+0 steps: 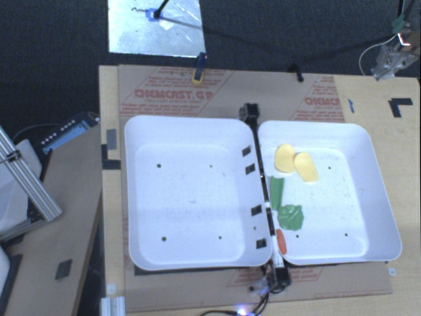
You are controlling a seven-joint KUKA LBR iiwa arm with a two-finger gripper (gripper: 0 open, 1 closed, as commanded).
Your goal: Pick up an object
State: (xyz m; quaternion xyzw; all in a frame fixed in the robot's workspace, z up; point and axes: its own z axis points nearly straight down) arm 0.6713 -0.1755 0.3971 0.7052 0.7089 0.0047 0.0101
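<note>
White plastic, two shallow bins side by side on a printed brown board (217, 87). All loose items sit in the right bin (368, 176), bunched in its left half close to the wall it shares with the left bin (191, 189). Pale yellow round piece (284, 158): upper left of the right bin's floor, near-circular, slightly taller than wide, no clear heading. Yellow oval piece (306, 166): just right of the round one and touching or nearly touching it; long axis tilted, running from upper left to lower right. Green strip (276, 191): below the round piece, hard against the right bin's left wall, long axis nearly straight up and down the view, parallel to that wall. Green crumpled lump (290, 216): just below the strip's lower end, irregular outline, a bit wider than tall; cannot tell whether it joins the strip. Orange-red piece (281, 241): small, slim, near the right bin's lower left corner, below the lump; long axis close to vertical in the view, leaning slightly, lying along the wall. Right half of the right bin's floor shows faint scuffs and small dark dots. Black clips (250, 170) line the shared wall. Beyond the right bin's far edge, a yellow clamp (197, 78) on the board and a shiny metal sheet (154, 18) on dark floor.
</note>
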